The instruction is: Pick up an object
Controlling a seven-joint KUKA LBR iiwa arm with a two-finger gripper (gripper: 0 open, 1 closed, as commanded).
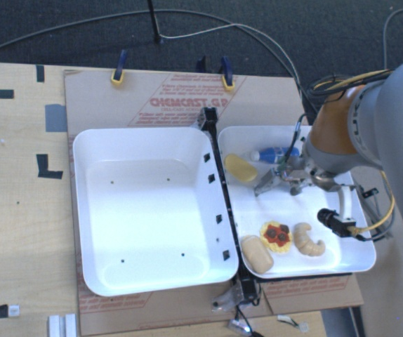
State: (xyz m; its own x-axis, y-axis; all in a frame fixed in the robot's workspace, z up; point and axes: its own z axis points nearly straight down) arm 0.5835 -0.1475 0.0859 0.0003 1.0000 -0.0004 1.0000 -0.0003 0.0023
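End effector (266, 182) beside yellow lemon (240, 168), bottle (272, 154) just behind.

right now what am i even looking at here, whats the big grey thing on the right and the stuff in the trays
The big grey thing with the orange band is a robot arm, reaching in from the right. At its end is a two-finger gripper, a sort of metal pincer, low over the right bin. The single picture comes from a camera fixed above the bench, looking down at a slant.

Two shallow white bins sit side by side on a cardboard sheet. The left bin has nothing visible in it. The right bin holds toy food: a yellow piece, a small pizza, a croissant, a bread roll, plus a blue-and-white bottle partly behind the arm.

I see nothing between the gripper's fingers, so nothing is picked up yet.
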